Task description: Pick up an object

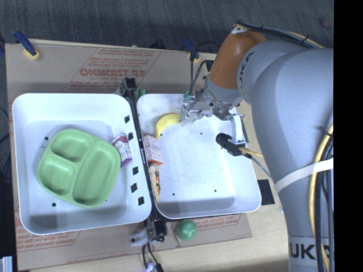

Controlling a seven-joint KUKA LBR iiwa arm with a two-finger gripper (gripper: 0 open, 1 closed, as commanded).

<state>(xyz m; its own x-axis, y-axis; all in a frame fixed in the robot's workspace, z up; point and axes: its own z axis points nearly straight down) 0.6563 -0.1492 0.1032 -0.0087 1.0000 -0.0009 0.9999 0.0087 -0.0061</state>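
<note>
Two white bins (34,103), one green tray (79,166), one yellow banana (167,122), one green ball (185,229), jaws' grip state unclear

1. Looks like a robotics lab or test cell, not a home or shop.
2. Shown by the large grey industrial arm (289,123) with an orange band, cables trailing along it.
3. Shown by two shallow white bins (34,103) set side by side on printed cardboard sheeting (108,67), clipped with blue clamps (25,43).
4. Also dark carpet-like flooring (113,10) beyond the bench, and assorted toy-like test objects in the bins.
</note>
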